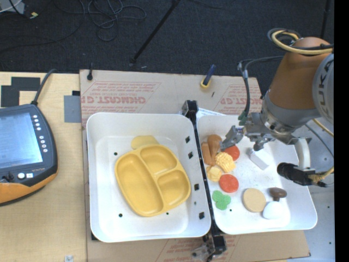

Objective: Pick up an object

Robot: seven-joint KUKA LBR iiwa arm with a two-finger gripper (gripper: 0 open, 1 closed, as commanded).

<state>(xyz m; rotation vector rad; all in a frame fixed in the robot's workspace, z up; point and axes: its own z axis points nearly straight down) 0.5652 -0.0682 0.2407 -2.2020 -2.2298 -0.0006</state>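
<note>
Admittedly, much of the grey arm with its orange band (297, 75) was cut off by the right edge of the camera view, and its bulk hid the upper right corner of the right shallow white bin (305, 222). The two-finger gripper (246, 137) hung low over that bin, its dark metal parts tangled against one another; whether the claw was spread or pressed together could not be told, and nothing could be made out between its tips.

Two bins sat side by side. The left white bin (103, 146) held one yellow plastic tray with three compartments (152, 179), and one pale yellow flat piece (143, 141) peeked out from behind the tray's far edge, mostly hidden.

The pickable toys lay in the right bin, clustered at its left side just beside the gripper: one brown sausage-like piece (210, 146), one yellow corn cob (224, 161), one red tomato-like piece (233, 152) partly hidden behind the corn, and one pale yellow lump (215, 173) below them. Nearer the front lay one red round slice (229, 183), one green leafy piece (221, 200), one tan round biscuit (254, 199), one brown-capped mushroom (277, 192) and one white rounded object (275, 210). One small grey-white block (259, 159) lay beneath the arm.

One black and orange handheld screen pendant (24, 146) rested at the far left, its edge cropped.
</note>
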